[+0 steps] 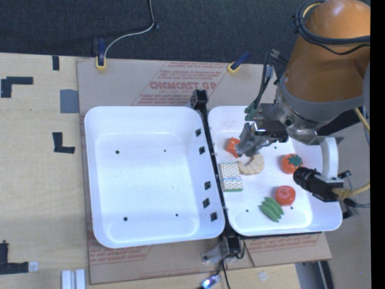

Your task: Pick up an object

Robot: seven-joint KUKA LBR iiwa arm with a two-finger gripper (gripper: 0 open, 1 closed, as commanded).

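In the right-hand bin [328, 224], nearest the camera, we find a green pod-shaped toy [271, 209] lying well below the claw [248, 151] and a little to its right. Just beyond the pod sits a red tomato-like piece [285, 194], also down and to the right of the claw. To the claw's lower left, close to the black divider between the bins, rests a small pale box [231, 177] with a speckled green pattern; it lies near the claw but apart from it. Directly beneath the claw, we see a tan, round biscuit-like piece [252, 164], which looks to be touching or very nearly touching the tips. Whether the claw is spread or closed we cannot tell, since its dark parts blur together from this angle, and we see nothing clearly caught in it. Just to the claw's left lies a small orange-red piece [232, 146], partly hidden by the claw. Off to the claw's right sits another orange-red fruit [291, 162] with a green top. Far to the claw's left spreads the left bin [96, 122]. Above and to the right of the claw rises the arm [328, 59], grey with its orange band.
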